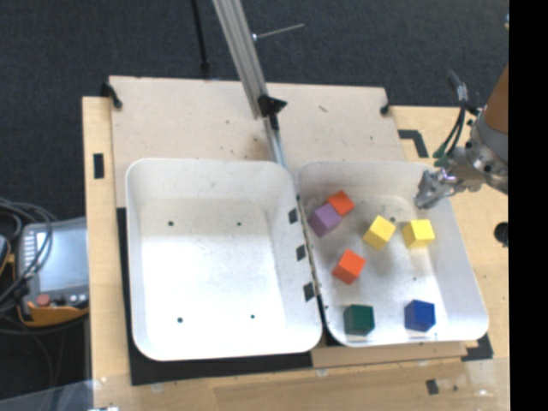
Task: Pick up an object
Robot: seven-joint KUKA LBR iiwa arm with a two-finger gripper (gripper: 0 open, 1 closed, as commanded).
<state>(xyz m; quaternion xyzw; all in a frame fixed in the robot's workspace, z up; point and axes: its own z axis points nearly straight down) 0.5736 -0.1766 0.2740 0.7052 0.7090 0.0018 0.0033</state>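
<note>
The right bin (pixel 467 298) holds several small cubes: an orange one (pixel 341 203) touching a purple one (pixel 324 219), two yellow ones (pixel 379 232) (pixel 419 232), another orange one (pixel 348 265), a green one (pixel 360 319) and a blue one (pixel 419 315). My gripper (pixel 431 188) reaches in from the right and hangs above the bin's far right part, just beyond the right yellow cube. Nothing shows between its fingers.
The left bin (pixel 141 229) lies beside the right one, with black clips along their shared edge. A slanted metal pole (pixel 244 50) rises behind the bins. A grey control box (pixel 51 264) sits at the far left.
</note>
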